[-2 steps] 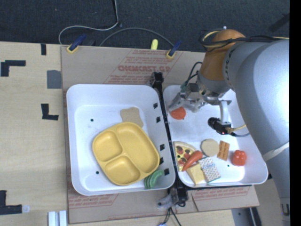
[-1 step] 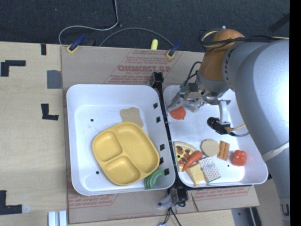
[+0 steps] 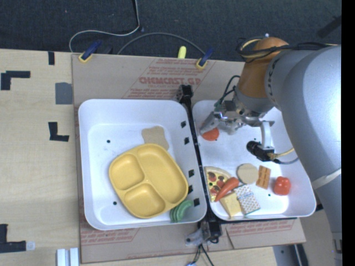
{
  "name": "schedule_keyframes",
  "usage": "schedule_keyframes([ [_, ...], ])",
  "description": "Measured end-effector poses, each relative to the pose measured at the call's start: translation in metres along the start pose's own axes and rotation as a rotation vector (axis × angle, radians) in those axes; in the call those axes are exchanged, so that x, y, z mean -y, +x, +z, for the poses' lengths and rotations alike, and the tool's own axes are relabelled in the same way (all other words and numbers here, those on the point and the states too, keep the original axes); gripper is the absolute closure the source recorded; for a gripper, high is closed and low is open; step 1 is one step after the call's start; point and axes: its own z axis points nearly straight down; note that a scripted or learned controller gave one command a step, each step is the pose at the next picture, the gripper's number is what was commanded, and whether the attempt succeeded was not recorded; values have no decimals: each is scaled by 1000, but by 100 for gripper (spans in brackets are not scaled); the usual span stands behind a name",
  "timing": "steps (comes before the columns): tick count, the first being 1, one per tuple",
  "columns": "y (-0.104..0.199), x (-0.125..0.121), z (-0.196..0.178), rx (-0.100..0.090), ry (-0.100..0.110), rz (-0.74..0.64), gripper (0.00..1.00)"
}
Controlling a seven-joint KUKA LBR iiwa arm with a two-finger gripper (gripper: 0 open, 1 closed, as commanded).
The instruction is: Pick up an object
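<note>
The gripper [image 3: 217, 124] hung low over the right bin [image 3: 299, 204], upper centre-right of frame, an orange-red piece [image 3: 210, 133] just at its tip. Whether it gripped that piece, I could not tell. This looked like the grasp step; next, a lift would prove the hold.

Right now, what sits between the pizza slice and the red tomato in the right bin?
In the camera view, a round cracker and an orange wafer lie between the pizza slice and the red tomato.
</note>
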Motion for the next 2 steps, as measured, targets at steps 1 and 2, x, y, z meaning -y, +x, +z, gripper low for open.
schedule_keyframes([
  [1, 3, -17, 0, 1, 5, -2, 0],
  [2, -2, 2, 0, -1, 0, 0, 0],
])
